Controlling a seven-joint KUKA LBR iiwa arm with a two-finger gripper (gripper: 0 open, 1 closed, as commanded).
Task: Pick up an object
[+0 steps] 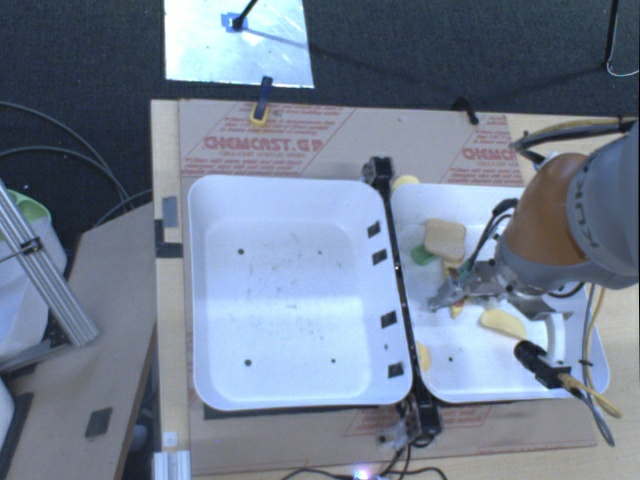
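Nearest along the surface (330, 133), the right bin (470, 368) carries a small yellow scrap (423, 356) by its near left corner, just beside the divider that it shares with the left bin (280, 288). A little farther in, a curved yellow piece (498, 320) lies on the floor of the right bin, right of centre. The arm (560, 228) reaches in from the right and hangs low over the middle of that bin, with the jaws pointing left and down toward a tiny yellow bit (457, 309) close below them. Whether the jaws are wide or narrow I cannot tell, and nothing can be seen held in them. Farther back sits a tan block (445, 238) with a green piece (422, 255) touching its near left side, and a yellow ball (405, 182) rests at the far left corner, at the rim. As I judge it, the pick is at the reaching stage: every object lies in or at the right bin, none is lifted, and closing on one and raising it clear remains to be done. The tiny yellow bit or the curved piece looks the likeliest target.
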